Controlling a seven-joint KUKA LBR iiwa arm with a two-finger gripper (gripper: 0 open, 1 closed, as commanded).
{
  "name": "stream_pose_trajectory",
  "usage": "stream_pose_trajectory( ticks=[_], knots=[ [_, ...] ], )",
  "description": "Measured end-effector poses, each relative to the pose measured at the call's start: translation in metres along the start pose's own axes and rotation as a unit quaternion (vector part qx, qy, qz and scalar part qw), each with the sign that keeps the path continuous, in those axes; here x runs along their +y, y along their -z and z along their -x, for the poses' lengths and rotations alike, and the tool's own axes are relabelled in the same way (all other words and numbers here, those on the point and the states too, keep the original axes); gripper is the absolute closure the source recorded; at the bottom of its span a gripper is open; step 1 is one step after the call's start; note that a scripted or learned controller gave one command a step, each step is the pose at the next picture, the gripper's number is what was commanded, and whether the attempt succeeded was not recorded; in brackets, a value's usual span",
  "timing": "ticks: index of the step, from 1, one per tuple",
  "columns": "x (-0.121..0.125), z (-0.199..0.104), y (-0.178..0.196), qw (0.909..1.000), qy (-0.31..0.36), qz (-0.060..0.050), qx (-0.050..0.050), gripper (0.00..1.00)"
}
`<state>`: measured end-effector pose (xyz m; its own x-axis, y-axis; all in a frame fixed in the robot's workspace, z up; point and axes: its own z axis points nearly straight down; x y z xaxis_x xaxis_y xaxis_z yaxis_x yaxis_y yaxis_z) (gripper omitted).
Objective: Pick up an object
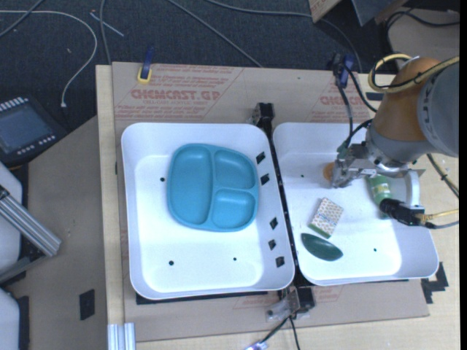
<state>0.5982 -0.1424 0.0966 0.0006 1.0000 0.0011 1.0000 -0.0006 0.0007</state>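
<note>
Orange-brown object (330,172) just left of the claw (343,175) in right bin (408,261); claw state unclear.

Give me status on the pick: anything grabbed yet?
Done: the arm is low over the right bin, gripper near a small orange object by the back wall. In hand: nothing visibly held. Left: the grasp and lift; the patterned packet, dark green piece and green item lie loose.

bins (146,195): glossy white plastic | plate (213,187): smooth matt blue plastic | bench (190,86): cardboard
</note>
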Motion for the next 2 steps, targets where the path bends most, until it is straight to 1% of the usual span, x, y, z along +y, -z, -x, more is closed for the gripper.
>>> stream_pose_trajectory(
  ticks=[1, 2],
  knots=[
    [0.003, -0.002, 0.044, 1.0, 0.001, 0.003, -0.001, 1.0],
    [0.004, -0.005, 0.109, 1.0, 0.001, 0.003, -0.001, 1.0]
  ],
)
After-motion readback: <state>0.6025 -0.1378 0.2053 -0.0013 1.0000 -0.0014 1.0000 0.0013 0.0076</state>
